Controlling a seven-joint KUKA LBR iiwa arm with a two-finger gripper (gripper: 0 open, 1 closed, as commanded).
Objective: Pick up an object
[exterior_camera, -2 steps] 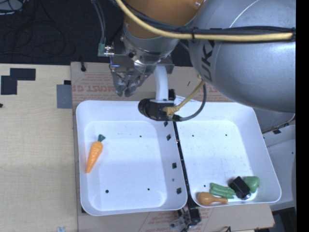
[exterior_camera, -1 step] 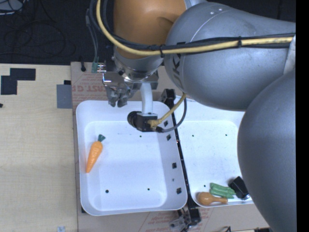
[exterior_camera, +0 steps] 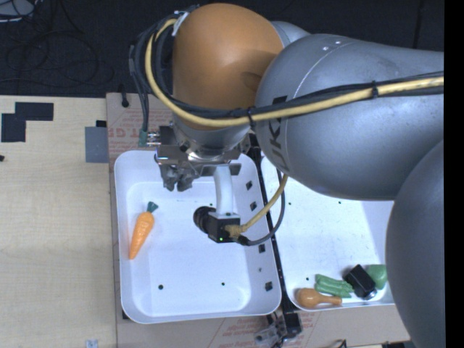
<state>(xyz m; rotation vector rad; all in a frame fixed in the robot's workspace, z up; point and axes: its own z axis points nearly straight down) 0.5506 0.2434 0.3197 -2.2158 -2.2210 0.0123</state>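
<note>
The grey arm with the orange band (exterior_camera: 217, 56) reaches in over the left shallow white bin (exterior_camera: 138, 296), and its claw (exterior_camera: 177, 182) hangs above the upper part of that bin's floor; whether the claw is released or clenched, I cannot tell. A small orange plastic carrot with a green top (exterior_camera: 141, 230) lies tilted in the left bin, left of and below the claw, apart from it. In the right white bin (exterior_camera: 319, 216), a green pod-shaped toy (exterior_camera: 333, 286), a black block (exterior_camera: 359, 280) and an orange-tan pear-shaped toy (exterior_camera: 316, 298) sit clustered at the near edge.
</note>
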